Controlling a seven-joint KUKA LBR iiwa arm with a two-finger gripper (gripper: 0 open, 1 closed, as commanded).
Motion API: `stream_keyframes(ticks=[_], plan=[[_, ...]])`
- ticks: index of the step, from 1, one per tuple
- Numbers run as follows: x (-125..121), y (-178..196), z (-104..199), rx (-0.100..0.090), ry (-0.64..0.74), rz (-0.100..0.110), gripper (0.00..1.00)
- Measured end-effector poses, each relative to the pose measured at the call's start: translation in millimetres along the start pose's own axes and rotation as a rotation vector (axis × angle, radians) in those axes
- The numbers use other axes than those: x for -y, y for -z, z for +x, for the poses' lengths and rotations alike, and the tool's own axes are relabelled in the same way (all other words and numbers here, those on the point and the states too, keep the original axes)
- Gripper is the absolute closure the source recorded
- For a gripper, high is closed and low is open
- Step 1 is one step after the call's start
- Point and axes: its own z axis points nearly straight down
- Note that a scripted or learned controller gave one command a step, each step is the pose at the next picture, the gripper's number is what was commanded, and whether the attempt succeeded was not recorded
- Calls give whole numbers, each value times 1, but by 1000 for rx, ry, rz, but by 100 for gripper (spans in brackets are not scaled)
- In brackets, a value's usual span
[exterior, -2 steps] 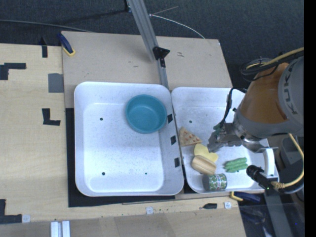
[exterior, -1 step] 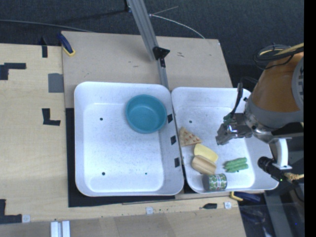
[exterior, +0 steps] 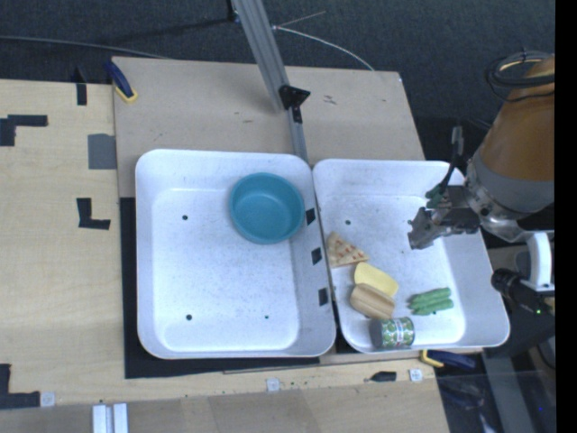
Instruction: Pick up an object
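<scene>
Grey and orange, the arm (exterior: 518,152) reaches in from the right, its gripper (exterior: 424,231) low over the right bin (exterior: 379,183). Whether the dark tool is open or shut cannot be told. Below it lie green beans (exterior: 430,301), a yellow block (exterior: 375,280), a bread roll (exterior: 370,301), a can (exterior: 394,333) and a cracker (exterior: 341,249), all apart from it.

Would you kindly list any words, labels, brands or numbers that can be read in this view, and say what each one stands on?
No text can be read in this view.
The small can in the right bin has a green patterned label, too small and blurred to read.
The blue bowl in the left bin bears no visible marking.
</scene>
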Motion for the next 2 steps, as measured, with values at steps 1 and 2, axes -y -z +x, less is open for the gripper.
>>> stream_keyframes(ticks=[1,2], plan=[[-9,-19,48,-2,4,8,100],[-10,-21,96,-2,4,7,100]])
